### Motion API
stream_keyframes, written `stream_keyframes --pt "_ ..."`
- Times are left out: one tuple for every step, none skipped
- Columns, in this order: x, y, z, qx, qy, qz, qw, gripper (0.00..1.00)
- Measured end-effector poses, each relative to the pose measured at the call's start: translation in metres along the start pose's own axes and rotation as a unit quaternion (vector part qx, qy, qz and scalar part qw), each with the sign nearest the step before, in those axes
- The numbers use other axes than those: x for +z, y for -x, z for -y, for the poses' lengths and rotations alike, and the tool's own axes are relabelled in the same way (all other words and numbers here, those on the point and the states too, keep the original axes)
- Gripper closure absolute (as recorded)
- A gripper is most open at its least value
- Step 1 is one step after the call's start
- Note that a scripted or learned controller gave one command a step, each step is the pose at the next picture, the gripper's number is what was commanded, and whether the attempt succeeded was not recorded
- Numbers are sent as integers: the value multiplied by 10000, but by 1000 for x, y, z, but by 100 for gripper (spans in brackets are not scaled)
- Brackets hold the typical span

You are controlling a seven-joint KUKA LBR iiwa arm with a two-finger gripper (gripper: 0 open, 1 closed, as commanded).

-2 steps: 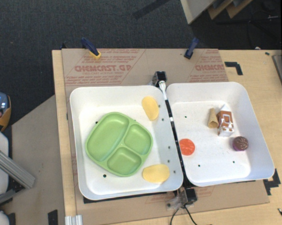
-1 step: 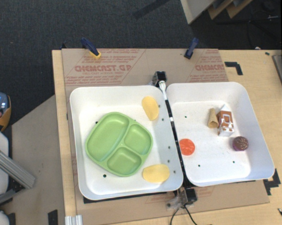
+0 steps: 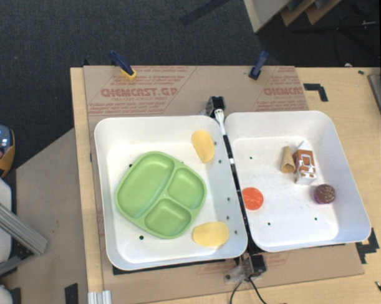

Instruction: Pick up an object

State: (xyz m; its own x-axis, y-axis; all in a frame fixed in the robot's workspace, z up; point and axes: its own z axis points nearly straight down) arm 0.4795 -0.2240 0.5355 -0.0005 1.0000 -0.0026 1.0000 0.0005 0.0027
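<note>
Two shallow white bins sit side by side on a sheet of cardboard (image 3: 175, 80) printed with red lettering, which two blue clamps (image 3: 123, 64) pin down along its far edge. The left bin (image 3: 107, 182) carries a green divided plate (image 3: 161, 194) with three compartments, lying flat near the bin's middle and a little toward its left wall. A yellow oblong piece (image 3: 203, 146) lies near that bin's far right corner, just beside the plate's far rim but apart from it. A second yellow piece (image 3: 211, 233), flatter and wider, rests near the near right corner, touching or almost touching the plate's near rim. The right bin (image 3: 340, 143) holds four small things. An orange disc (image 3: 252, 199) lies flat close to the left wall, about midway along it. A tan cone-shaped piece (image 3: 287, 159) lies toward the far half of the bin, and a small white and brown carton (image 3: 304, 165) rests right against it on the side nearer the right wall. A dark maroon ball (image 3: 325, 194) sits near the right wall, just to the near side of the carton and apart from it. A black clip (image 3: 216, 105) joins the two bins at their far edge. How the gripper stands, and whether it has hold of anything, cannot be told; every object rests on a bin floor.
</note>
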Motion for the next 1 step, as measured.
stream_keyframes --pt "0 0 0 0 -1 -1 10000 100"
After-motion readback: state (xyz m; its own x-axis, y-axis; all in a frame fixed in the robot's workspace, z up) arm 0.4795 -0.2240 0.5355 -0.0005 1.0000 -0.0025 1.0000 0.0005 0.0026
